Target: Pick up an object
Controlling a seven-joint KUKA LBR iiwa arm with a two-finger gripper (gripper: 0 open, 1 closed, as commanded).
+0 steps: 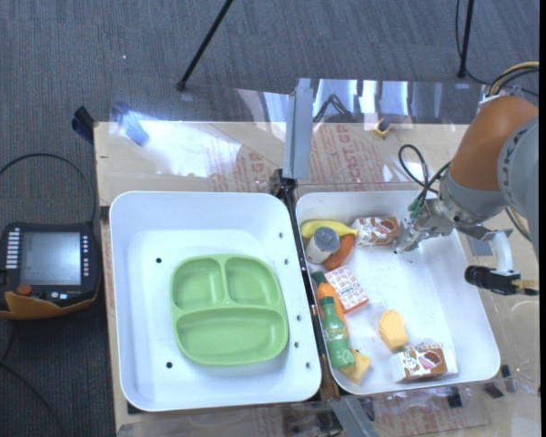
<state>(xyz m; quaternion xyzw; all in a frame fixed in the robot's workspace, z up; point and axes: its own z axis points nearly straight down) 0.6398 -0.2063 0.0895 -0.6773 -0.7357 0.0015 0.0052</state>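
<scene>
Camera view, from above at a slant. My gripper [408, 237] sits low in the upper part of the right bin [455, 299], just beside a small snack packet [376, 231] with a red and white print. Cannot tell from here whether the gripper is spread or closed; nothing is visibly pinched in it.

Right bin contents: the snack packet lies flat, long axis running roughly left to right, right end nearest my gripper. Left of it, a banana [328, 229] with a grey round-topped item [325, 240] resting against it. Below those, a red and white card packet [347, 289] lies tilted on a diagonal. Along the bin's left wall, a green bottle [334, 332] with an orange top lies flat, long axis near vertical in the view, orange end pointing to the far side. An orange-yellow piece [392, 330] lies mid-bin; another printed packet [424, 360] lies near the front right corner.

Left bin [141, 244]: a green divided plate [228, 309], roughly centred.

Tabletop [191, 157] carries both bins.
</scene>
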